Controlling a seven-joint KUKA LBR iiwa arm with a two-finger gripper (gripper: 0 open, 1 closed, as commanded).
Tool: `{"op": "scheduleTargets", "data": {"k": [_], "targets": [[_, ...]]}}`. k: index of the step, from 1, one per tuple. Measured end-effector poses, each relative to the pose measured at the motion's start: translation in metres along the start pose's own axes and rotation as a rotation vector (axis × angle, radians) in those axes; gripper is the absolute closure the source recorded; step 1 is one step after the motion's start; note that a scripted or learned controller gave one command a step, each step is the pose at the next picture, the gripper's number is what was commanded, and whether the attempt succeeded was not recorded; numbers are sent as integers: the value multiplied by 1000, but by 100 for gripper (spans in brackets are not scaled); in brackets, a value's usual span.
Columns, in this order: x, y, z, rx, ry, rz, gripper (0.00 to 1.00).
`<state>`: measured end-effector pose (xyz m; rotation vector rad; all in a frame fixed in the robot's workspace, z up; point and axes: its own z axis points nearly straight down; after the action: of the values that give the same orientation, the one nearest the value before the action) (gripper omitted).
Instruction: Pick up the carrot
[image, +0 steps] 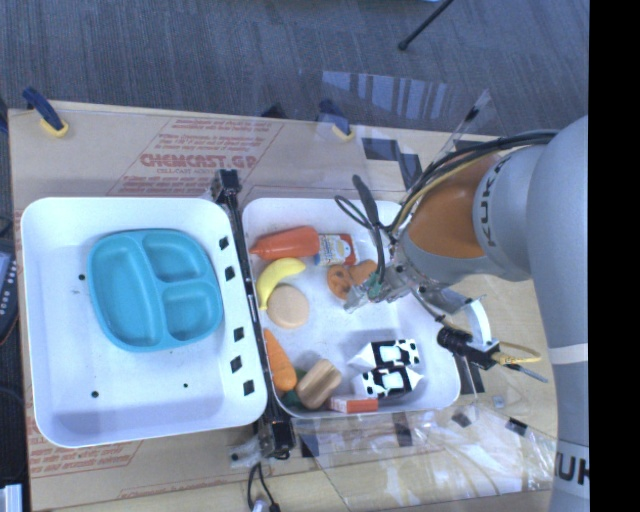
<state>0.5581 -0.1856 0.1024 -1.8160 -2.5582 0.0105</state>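
Carrot (280, 361) lying at left wall of right bin (440, 395), near front-left corner, tip twd back, touching bread roll (318, 382) on its right. Banana (277, 277) & beige round item (288, 306) just behind it; red-orange veg (286, 243) at back-left. Black/white checkered block (391, 368) nr front-right corner. Gripper (372, 288) low over bin's back-right part, beside small orange items (350, 277), well apart from carrot; can't tell finger state, hidden by wrist & cables. Blue divided plate (155, 288) in left bin (60, 400), mid-left.
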Motion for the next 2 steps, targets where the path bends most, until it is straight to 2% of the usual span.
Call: {"op": "scheduleTargets", "data": {"k": [1, 2], "targets": [[22, 12, -119, -9, -9, -544, 100], [0, -36, -216, -8, -13, -720, 100]]}}
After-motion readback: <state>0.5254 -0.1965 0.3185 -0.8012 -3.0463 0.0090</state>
